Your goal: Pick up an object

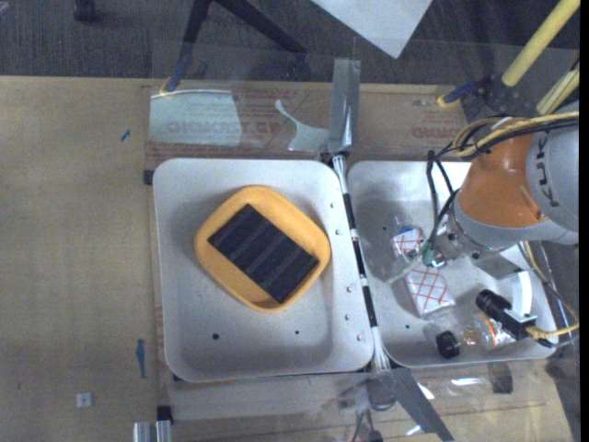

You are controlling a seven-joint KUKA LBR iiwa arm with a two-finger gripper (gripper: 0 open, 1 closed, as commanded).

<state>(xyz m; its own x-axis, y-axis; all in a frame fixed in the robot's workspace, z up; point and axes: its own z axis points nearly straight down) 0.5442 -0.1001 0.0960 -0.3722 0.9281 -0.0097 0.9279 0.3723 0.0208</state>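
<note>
Gripper (pixel 429 258) hung low in the right bin (pixel 377 201); I could not tell if it was released or clenched. Just near of it lay a small white card (pixel 429 292) with red crisscross lines, flat and slightly turned.

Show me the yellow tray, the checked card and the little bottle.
Yellow tray (pixel 217 231): camera view, on its yellow rim, left bin.
Checked card (pixel 430 290): camera view, middle of its red grid.
Bottle (pixel 477 336): camera view, clear body, right bin.

The grey arm (pixel 538 191) reaches in from the right, its tool (pixel 429 256) lowered.
</note>
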